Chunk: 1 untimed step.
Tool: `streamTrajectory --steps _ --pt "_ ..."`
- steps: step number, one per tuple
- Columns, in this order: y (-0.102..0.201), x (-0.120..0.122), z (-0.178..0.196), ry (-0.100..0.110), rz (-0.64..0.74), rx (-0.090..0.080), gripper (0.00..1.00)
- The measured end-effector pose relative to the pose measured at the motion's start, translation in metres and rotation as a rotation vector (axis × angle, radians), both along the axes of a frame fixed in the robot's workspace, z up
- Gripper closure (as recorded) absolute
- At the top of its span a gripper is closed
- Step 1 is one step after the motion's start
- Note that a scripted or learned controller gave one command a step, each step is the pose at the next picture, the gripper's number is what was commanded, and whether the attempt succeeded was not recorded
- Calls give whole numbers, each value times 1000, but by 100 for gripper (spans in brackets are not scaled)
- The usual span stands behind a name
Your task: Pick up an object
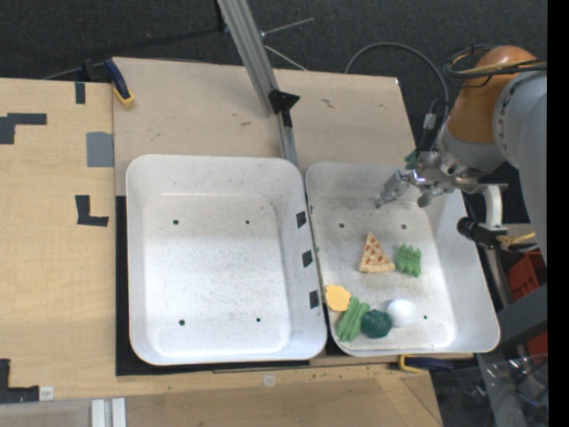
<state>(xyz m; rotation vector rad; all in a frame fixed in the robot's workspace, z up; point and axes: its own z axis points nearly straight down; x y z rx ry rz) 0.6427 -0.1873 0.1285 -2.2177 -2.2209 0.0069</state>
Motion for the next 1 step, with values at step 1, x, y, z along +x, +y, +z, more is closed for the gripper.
streamTrajectory --steps 1 --pt "1 1 13 -4 2 0 100"
